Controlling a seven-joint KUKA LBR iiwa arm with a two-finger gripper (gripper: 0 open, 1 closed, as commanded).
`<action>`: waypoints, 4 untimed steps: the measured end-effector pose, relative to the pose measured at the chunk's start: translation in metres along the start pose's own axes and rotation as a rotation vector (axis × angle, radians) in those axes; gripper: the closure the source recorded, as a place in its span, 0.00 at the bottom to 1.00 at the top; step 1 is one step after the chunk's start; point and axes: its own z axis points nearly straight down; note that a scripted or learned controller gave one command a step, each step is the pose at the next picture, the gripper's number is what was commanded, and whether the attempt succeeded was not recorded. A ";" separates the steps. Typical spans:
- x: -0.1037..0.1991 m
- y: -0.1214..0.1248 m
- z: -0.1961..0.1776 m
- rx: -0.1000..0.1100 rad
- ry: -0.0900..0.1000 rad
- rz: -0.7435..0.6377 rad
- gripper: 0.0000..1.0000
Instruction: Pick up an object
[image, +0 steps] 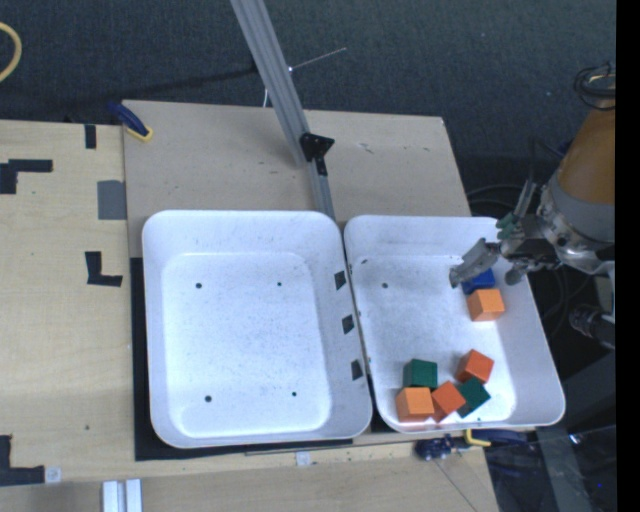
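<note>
The robot's gripper (478, 268) hangs low over the far right corner of the right bin (400, 300), its dark fingers angled toward the bin floor. A blue block (479, 284) sits directly under the fingertips, partly covered by them, but whether the claw is clenched on it, released, or merely touching it cannot be told from this slanted overhead view. An orange block (486, 304) lies just beside the blue one, toward the near edge, close enough that it may crowd any grasp.

The arm (585, 190), grey with its orange band, reaches in from the right, which likely explains why it works this corner first: these two blocks lie nearest its side.

Well apart, at the bin's near edge, the other candidates huddle together: a green block (421, 373), an orange cube (414, 402), a red-orange block (448, 398), another orange block (478, 366) and a dark green block (473, 396), several touching. Packed so tightly, they would probably leave little room for fingers.

The left bin (250, 330) stands alongside, its rim meeting the right bin's. A metal post (283, 85) slants across the bench (380, 160) behind both.
</note>
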 end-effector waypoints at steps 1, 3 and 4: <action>0.000 0.000 0.000 0.000 0.000 0.000 0.00; 0.005 -0.008 0.116 0.006 0.001 0.002 0.00; 0.000 -0.002 0.165 0.006 0.000 0.002 0.00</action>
